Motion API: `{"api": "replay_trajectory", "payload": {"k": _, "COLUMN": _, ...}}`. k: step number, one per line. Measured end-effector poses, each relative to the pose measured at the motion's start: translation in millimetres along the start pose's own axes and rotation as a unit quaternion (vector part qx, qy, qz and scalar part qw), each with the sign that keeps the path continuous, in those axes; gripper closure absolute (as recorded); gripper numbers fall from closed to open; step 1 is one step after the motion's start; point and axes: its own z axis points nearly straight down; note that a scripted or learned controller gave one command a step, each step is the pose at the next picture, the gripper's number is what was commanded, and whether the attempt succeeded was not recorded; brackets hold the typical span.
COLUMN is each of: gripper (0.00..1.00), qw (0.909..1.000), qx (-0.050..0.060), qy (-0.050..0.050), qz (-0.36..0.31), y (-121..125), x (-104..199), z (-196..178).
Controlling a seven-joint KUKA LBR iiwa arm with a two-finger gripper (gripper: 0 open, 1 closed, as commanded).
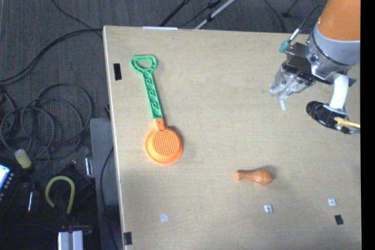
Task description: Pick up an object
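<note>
A: Camera view puts the gripper [285,89] at upper right, above the tan surface [234,67]. Pinching anything?

B: Can't tell its state. 2 objects lie apart from it: an orange pear-shaped toy [255,175] below-left, a green-handled strainer [156,112] far left.

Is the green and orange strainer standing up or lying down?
Lying down. The strainer lies flat on the bench: its green handle points to the far edge and its orange mesh head rests nearer the camera.
</note>
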Motion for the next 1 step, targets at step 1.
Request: {"api": "replay_trajectory", "payload": {"k": 1, "gripper": 1.0, "qw": 1.0, "qx": 0.001, "qy": -0.001, "qz": -0.001, "y": 0.3, "x": 0.5, "z": -8.2}}
